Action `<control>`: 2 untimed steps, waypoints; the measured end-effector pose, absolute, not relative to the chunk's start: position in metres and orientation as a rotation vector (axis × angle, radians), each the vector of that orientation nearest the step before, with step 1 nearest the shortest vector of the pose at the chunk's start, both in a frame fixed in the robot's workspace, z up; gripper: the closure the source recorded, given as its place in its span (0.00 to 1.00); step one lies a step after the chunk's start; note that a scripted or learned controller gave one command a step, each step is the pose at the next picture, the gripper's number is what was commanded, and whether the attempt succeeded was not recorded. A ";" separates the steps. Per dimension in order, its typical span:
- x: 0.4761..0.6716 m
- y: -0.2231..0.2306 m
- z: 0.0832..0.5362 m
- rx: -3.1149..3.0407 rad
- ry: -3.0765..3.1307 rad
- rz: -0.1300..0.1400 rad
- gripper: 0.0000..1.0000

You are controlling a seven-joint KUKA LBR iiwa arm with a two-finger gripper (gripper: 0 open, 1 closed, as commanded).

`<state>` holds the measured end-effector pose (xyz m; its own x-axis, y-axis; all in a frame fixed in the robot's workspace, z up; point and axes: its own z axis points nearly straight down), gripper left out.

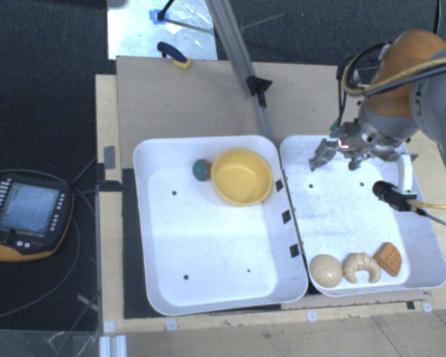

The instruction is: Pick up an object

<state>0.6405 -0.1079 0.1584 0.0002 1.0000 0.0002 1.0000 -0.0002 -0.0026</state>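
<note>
My gripper (337,160) hangs over the far part of the right bin (334,207), fingers spread open with nothing between them. Well below it, along that bin's near edge, lie a round beige bun (326,270), a pale croissant (362,267) and a small brown waffle piece (389,258). In the left bin (201,251) a yellow bowl (241,176) sits at the far right corner, with a small green and red ball (201,169) touching its left side.
A grey pole (234,39) slants across the board behind the bins. A teach pendant (22,216) lies on the floor at the left. A black cable connector (386,192) hangs off the arm over the right bin.
</note>
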 end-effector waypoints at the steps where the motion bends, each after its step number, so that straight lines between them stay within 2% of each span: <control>1: 0.633 -0.113 0.101 -2.220 -2.219 0.004 0.00; 2: 0.634 -0.113 0.115 -2.223 -2.223 -0.002 1.00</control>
<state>0.6343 -0.1134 0.1146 -0.0001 1.0000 -0.0002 1.0000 0.0001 0.0022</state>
